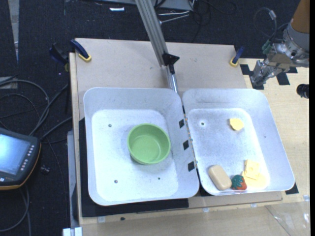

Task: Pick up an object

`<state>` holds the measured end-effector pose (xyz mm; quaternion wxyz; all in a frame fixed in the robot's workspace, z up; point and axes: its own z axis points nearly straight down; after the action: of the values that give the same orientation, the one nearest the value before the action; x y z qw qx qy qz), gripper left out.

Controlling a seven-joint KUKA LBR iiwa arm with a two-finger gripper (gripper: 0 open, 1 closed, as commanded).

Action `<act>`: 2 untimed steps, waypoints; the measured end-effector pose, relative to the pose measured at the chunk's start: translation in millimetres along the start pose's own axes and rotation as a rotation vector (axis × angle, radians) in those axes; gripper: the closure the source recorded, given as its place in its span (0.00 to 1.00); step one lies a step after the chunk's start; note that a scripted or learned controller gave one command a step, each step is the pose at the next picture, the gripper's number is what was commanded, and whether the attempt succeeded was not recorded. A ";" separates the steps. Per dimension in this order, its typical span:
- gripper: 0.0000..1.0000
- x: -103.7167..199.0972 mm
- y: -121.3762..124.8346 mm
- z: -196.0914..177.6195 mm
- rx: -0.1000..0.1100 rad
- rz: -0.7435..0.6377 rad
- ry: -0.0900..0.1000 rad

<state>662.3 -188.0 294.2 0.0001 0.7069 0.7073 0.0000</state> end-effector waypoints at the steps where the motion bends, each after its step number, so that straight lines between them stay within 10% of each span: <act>1: 0.00 0.0 0.0 0.0 0.000 0.000 0.000; 2: 0.00 -3.6 7.0 47.3 0.004 0.000 0.001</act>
<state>669.3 -191.6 246.9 -0.0016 0.7069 0.7073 -0.0011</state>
